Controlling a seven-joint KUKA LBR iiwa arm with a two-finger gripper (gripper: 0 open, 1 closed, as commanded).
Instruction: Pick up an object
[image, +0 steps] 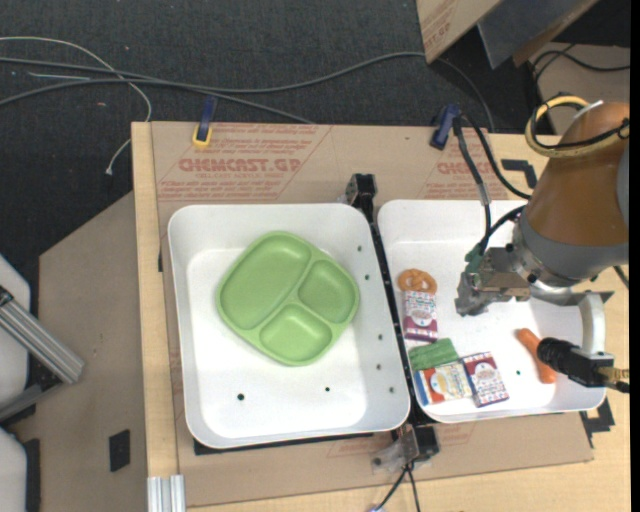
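Camera view looks down on two white bins. Left bin (190, 330) holds a green divided plate (288, 297). Right bin (440, 220) has a pretzel (417, 281) at 9 o'clock, snack packets (460, 378) at 6, a carrot (535, 352) at 4. Gripper (478, 297) hovers mid-bin above bare floor; whether it is parted or closed, I cannot tell.

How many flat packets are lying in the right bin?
4: pretzel packet at top, purple packet below it, green packet, and red-white packet nearest the front. The arm may hide more.
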